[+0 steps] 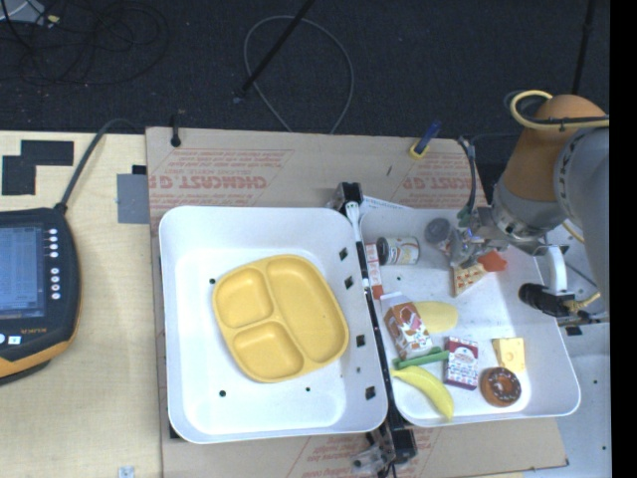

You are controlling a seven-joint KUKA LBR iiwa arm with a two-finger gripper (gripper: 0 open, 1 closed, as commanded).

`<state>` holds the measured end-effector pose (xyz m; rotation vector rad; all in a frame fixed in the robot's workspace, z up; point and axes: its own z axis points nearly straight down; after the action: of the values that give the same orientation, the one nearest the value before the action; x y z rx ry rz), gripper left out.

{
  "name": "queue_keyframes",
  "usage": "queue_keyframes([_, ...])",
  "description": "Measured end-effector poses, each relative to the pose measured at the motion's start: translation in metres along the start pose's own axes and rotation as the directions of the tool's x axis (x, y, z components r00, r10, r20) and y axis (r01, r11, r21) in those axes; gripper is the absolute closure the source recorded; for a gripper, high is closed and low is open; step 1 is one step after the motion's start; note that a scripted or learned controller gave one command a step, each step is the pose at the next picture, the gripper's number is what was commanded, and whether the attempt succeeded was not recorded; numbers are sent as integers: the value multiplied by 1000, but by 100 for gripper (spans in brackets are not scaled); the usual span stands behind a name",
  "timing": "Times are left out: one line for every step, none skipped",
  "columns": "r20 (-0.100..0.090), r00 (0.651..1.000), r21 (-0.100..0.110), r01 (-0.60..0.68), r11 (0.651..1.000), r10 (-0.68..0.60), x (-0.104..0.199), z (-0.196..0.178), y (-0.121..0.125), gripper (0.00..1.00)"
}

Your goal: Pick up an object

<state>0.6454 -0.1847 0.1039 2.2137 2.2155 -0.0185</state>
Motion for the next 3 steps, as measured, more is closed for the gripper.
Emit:
queue_keyframes([-2, 1000, 3, 1, 1000, -1, 1, 2, -1, 0])
queue_keyframes([-12, 1000, -5, -1, 1000, 1, -32, -96, -1, 0])
queue_keyframes([-15, 1000, 2, 2, 1000, -2, -18, 0, -1, 0])
